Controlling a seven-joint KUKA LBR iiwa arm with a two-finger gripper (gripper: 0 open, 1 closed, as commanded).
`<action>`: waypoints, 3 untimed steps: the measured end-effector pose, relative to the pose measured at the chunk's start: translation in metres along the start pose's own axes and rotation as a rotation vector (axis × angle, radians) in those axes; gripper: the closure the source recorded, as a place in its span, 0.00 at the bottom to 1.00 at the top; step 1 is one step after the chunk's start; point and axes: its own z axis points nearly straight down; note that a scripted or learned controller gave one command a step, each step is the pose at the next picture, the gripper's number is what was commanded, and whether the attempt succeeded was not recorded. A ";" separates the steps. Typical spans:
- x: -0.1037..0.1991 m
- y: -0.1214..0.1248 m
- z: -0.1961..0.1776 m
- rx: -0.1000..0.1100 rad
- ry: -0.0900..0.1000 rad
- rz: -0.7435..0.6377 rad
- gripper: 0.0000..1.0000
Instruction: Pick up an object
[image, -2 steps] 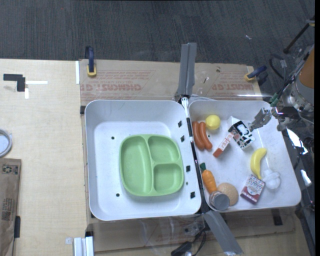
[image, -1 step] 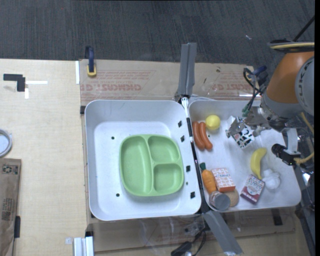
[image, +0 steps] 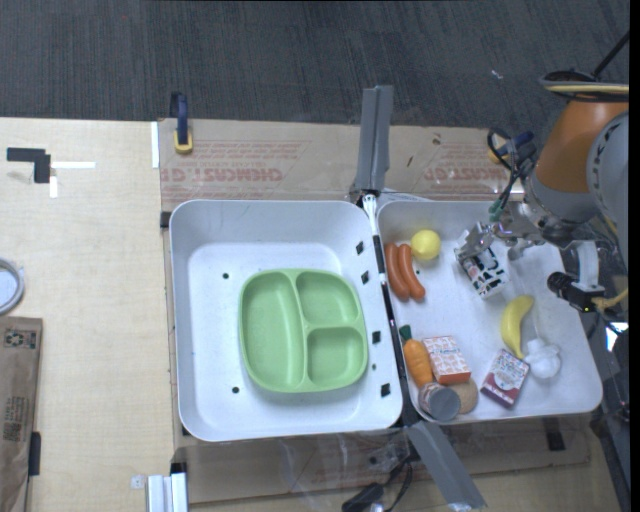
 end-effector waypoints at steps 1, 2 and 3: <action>0.001 0.002 -0.008 -0.003 -0.001 -0.003 1.00; 0.046 0.012 -0.089 0.001 -0.002 0.053 1.00; 0.015 -0.030 -0.118 0.002 -0.002 0.049 1.00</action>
